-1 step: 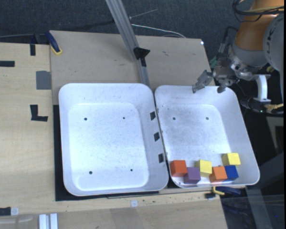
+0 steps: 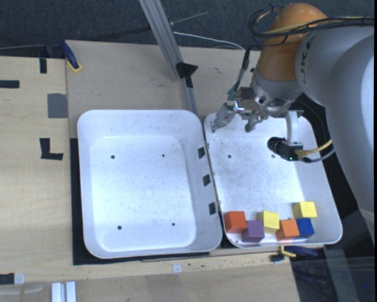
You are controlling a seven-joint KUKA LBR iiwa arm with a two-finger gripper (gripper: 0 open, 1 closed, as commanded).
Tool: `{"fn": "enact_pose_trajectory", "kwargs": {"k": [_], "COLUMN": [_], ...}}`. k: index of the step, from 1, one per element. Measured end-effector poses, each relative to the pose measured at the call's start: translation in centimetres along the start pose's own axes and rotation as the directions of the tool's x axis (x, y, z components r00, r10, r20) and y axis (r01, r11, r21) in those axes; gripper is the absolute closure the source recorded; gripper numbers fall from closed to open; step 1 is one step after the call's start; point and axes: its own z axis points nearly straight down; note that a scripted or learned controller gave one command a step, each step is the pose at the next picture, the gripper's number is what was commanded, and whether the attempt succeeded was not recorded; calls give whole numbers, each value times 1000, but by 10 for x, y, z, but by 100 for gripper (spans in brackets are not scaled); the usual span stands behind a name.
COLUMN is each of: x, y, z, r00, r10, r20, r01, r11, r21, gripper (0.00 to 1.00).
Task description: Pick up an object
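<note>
Down at the near edge of the right bin (image 2: pixel 314 162), the blocks are bunched in a cluster: an orange block (image 2: pixel 235 221), a purple block (image 2: pixel 255 230), a yellow block (image 2: pixel 270 220), another orange block (image 2: pixel 289 229), a blue block (image 2: pixel 305 228) and a second yellow block (image 2: pixel 306 209). The gripper (image 2: pixel 235 122) hangs over the far left corner of that bin, well apart from them, fingers spread and clamped on nothing. The left bin (image 2: pixel 87 168) sits alongside on the table (image 2: pixel 24 187).
</note>
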Motion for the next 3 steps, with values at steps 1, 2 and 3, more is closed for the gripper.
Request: {"fn": "enact_pose_trajectory", "kwargs": {"k": [1,2,3], "x": [-4,-4,65], "y": [0,0,2], "z": [-12,-11,-1], "r00": [1000,1000,1000], "r10": [4,4,0], "r20": [2,2,1], "r01": [-4,-4,0], "r11": [1000,1000,1000], "r21": [-3,-2,-2], "gripper": [100,0,0]}}
